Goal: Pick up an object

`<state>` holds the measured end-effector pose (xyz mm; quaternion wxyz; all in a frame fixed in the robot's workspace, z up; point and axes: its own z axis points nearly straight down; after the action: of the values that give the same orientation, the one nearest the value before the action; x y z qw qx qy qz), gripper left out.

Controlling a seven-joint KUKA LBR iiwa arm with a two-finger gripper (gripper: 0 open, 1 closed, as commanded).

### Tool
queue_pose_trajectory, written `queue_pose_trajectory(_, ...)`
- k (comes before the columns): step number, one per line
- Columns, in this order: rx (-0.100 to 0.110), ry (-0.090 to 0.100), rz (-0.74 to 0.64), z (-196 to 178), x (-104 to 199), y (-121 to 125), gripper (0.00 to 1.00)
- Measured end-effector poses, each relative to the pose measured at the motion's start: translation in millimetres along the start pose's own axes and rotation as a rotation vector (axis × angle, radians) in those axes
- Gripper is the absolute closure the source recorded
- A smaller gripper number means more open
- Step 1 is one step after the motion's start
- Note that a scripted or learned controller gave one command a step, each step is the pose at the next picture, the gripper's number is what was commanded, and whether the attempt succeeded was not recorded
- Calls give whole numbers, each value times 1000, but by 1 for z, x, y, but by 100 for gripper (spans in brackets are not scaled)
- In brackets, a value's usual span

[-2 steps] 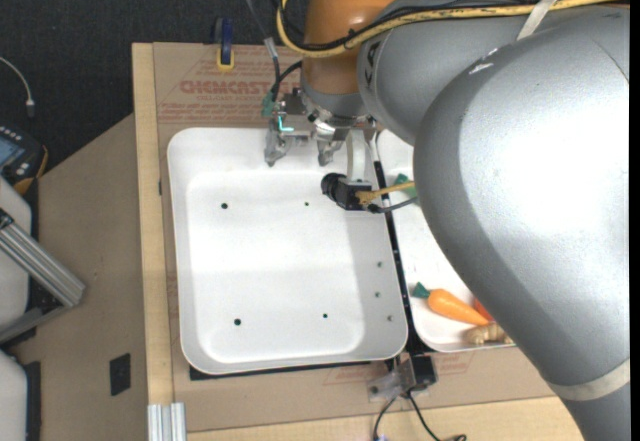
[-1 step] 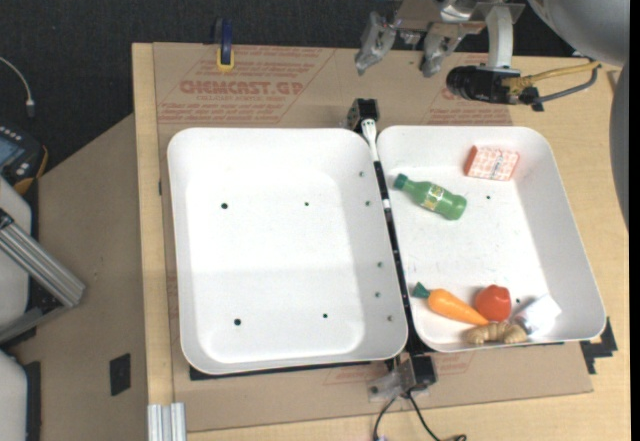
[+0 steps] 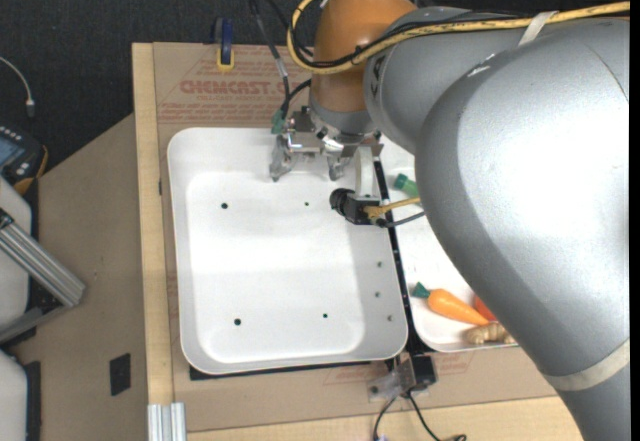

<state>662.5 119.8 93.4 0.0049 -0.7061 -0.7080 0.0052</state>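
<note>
gripper [image 3: 307, 160] sits open and empty over the left bin [image 3: 200, 259]; carrot [image 3: 452, 306] lies diagonal, leafy end pointing up-left

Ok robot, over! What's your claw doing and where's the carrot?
Gripper open, nothing between fingers, over the left bin's far edge. Carrot lying in the right bin, apart from gripper. Arm covers most of that bin.

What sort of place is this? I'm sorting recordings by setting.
Probably a robotics lab test bench: a grey arm reaches over two white bins, a toy carrot lies in the right one, and cables run around the cardboard-covered bench.
</note>
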Motion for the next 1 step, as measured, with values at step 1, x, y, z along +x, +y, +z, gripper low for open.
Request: queue_pose_trajectory(1,-36,3,2,-282,-7,2,0)
